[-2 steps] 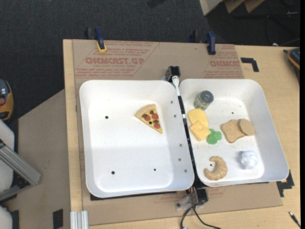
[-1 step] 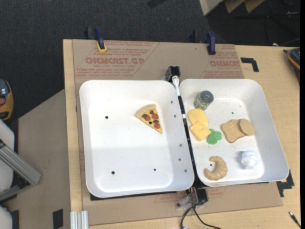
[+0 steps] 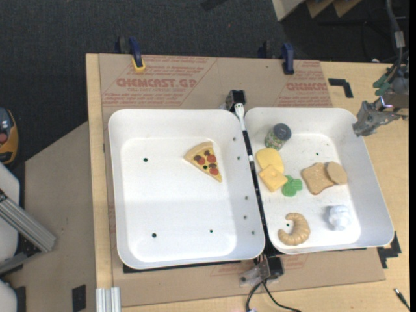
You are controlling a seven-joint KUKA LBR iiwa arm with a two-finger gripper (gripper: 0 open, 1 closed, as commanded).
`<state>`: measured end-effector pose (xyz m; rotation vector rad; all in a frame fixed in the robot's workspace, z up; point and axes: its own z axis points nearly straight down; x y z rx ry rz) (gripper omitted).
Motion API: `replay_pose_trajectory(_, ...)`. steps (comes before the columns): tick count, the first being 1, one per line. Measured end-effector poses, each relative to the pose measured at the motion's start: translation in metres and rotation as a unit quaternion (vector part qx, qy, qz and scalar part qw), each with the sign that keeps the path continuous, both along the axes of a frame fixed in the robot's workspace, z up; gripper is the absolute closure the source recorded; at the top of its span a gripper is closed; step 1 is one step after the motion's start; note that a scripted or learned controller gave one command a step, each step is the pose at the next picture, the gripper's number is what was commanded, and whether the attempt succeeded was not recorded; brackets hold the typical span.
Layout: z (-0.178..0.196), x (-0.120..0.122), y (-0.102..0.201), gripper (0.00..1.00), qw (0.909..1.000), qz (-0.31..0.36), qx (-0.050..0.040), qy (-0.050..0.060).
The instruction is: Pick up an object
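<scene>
A pizza slice (image 3: 205, 160) lies alone in the left bin (image 3: 130, 194). The right bin (image 3: 370, 194) holds a small grey-green can (image 3: 279, 134), yellow cheese pieces (image 3: 270, 168), a green piece (image 3: 293, 187), toast slices (image 3: 323, 176), a croissant (image 3: 296, 229) and a white crumpled object (image 3: 338, 217). My gripper (image 3: 369, 117) hangs over the right bin's far right rim, away from all the objects, with nothing seen in it.
The bins sit side by side on a cardboard-covered bench held by blue clamps (image 3: 136, 52) at the back. A black hinge strip (image 3: 250, 174) runs between the bins. Cables and gear (image 3: 393, 83) crowd the right edge.
</scene>
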<state>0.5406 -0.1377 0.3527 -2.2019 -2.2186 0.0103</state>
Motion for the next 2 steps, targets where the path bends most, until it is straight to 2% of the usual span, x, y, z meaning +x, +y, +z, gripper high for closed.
replay_pose_trajectory(1,0.091,0.046,-0.046,1.00,0.9999,-0.004,-0.0067,-0.015)
replay_pose_trajectory(2,0.152,0.049,-0.078,1.00,0.9999,-0.005,-0.0063,-0.013)
